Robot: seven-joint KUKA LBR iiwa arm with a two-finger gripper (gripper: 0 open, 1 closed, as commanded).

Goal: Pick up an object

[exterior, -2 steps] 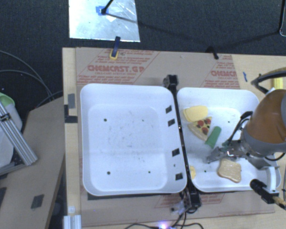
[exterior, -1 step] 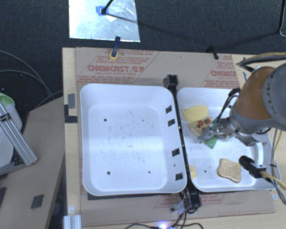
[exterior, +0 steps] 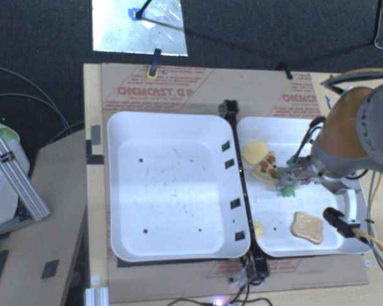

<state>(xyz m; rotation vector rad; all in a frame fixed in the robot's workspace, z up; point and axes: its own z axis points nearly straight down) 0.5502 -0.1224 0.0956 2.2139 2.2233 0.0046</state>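
Observation:
My gripper [exterior: 286, 178] is low in the right bin [exterior: 268, 247], just right of a pizza slice toy [exterior: 265, 168] with red dots. A small green piece [exterior: 287, 190] lies right under the gripper's tip. A yellow rounded piece [exterior: 255, 151] lies to the upper left of the pizza slice. A toast slice [exterior: 307, 227] rests near the bin's front right. A small yellow bit [exterior: 257, 229] sits by the bin's left wall at the front. Nothing visibly sits between the fingers.
The left bin [exterior: 172, 187] stands beside the right one, with a black divider [exterior: 239, 177] between them. A black part [exterior: 339, 222] of the arm hangs over the right bin's front right corner. Cardboard lies under both bins.

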